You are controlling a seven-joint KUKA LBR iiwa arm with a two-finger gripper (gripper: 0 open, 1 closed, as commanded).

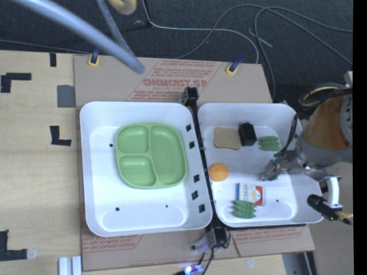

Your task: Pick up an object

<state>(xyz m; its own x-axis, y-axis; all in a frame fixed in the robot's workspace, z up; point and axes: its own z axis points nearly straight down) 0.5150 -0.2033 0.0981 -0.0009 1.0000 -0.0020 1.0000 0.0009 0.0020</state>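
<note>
The desk (34,171) holds two white bins. In the right bin (229,110), the claw (274,169) hangs near the right wall, over bare floor. I cannot tell how open it is. The green pod (268,142) sits just beside it; closing here might grab nothing.

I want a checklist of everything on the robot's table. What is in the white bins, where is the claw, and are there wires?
Surface: cardboard sheet on a wooden bench, bearing the left bin and right bin side by side.
Job's things: in the right bin, toast, black block, green pods, orange ball, small box, green beans.
Clutter: green divided plate in the left bin.
Gripper: gripper low over the right bin's right side, nothing seen between its fingers.
Cables: thin wires across the dark floor beyond the bench.
Surroundings: black tape marks on the bench at left.
</note>
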